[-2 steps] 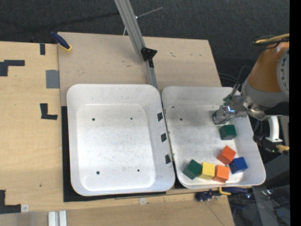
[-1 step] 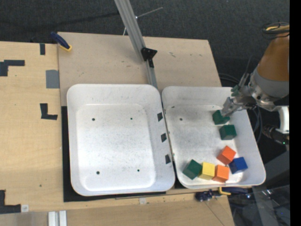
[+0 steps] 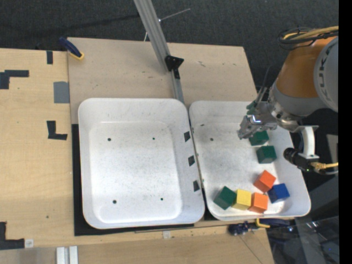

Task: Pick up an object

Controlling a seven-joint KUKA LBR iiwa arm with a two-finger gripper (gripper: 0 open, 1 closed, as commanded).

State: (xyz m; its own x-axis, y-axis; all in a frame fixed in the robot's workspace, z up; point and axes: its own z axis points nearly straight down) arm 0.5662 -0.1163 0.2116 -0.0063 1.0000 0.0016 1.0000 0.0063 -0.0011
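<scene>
- Wooden table (image 3: 137, 70) carries two white bins side by side, with dark floor behind it.
- Left bin (image 3: 132, 164) shows a bare speckled bottom.
- Right bin (image 3: 225, 147) holds seven blocks.
- Arm (image 3: 305, 78) reaches in from the right, its orange band above the wrist.
- Tool (image 3: 252, 126) sits low over the upper right part of the right bin, just above a dark green block (image 3: 258, 138); whether it touches that block I cannot tell.
- A second green block (image 3: 267, 154) lies just below it.
- Orange block (image 3: 266, 180) and blue block (image 3: 279, 192) lie near the right wall.
- Along the front wall sit a green block (image 3: 225, 197), a yellow block (image 3: 243, 198) and an orange block (image 3: 259, 202), touching in a row.
- A metal rail (image 3: 157, 32) slants across the table behind the bins.
</scene>
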